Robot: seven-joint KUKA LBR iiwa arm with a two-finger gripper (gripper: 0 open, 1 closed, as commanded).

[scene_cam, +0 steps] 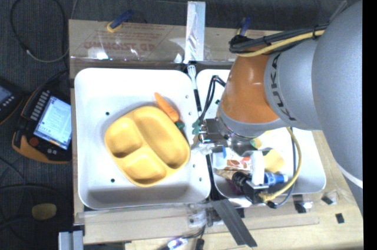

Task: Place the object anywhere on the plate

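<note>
Gripper point(204, 137) near carrot point(166, 105), right of plate point(147, 144)

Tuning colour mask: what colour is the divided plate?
The divided plastic plate is yellow; camera view.

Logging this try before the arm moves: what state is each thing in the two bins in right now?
Yellow three-compartment plastic plate: flat in the left white bin, nothing on it.
Orange toy carrot: lying at the plate's rim, outside its compartments.
Gripper: low over the heap of small packets in the right white bin.
</note>
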